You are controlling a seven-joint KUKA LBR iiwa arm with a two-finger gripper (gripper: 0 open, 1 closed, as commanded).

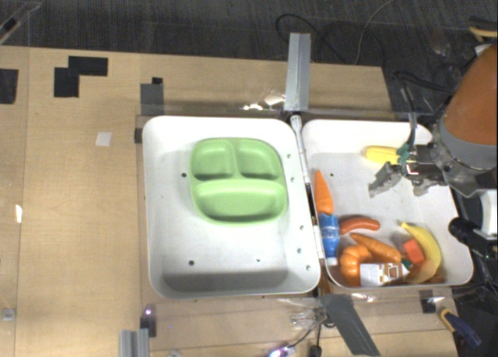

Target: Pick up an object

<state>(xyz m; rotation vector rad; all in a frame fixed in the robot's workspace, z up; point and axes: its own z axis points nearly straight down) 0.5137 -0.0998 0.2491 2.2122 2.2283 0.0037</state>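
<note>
My gripper hangs over the right bin, open, with nothing between its fingers. A small yellow piece lies just up and left of it on the bin floor. Below, toy food is heaped in the bin's near end: a red sausage, an orange carrot, a banana, an orange fruit and a small white carton. Along the bin's left wall lie another carrot and a blue bottle.
The left bin holds a green divided plate. A metal post stands behind the rim where the two bins meet. Wooden bench surrounds the bins, with cables at the far right.
</note>
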